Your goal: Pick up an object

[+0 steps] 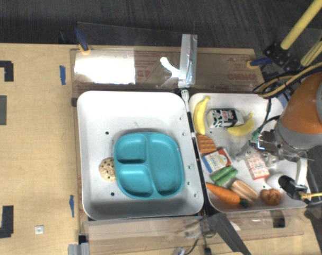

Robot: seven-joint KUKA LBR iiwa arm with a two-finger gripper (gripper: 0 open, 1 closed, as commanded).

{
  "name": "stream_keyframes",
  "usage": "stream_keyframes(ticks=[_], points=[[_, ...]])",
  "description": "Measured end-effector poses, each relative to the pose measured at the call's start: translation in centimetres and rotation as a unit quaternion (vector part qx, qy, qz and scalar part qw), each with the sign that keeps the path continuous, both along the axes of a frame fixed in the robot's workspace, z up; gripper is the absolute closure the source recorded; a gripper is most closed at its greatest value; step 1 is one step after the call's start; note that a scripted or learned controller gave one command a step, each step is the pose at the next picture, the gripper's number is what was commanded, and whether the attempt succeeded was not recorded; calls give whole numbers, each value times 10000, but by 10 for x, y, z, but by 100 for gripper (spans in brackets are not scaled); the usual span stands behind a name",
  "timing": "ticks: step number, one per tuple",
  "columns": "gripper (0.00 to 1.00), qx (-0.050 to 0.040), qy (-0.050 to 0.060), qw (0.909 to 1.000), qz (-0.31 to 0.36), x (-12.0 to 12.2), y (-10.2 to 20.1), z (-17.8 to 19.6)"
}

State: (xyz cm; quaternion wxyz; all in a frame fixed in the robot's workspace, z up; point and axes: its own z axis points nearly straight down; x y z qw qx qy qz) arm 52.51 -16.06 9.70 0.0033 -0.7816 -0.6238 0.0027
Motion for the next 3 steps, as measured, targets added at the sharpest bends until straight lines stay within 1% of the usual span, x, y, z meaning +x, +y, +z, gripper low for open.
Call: stream_keyframes(ticks=[1,2,3], points=[[0,-11,-59,9992,394,29,-12,-11],[0,-10,-65,9991,428,-2,-32,-11],[100,-21,-78,9991,424,-1,-32,-2]])
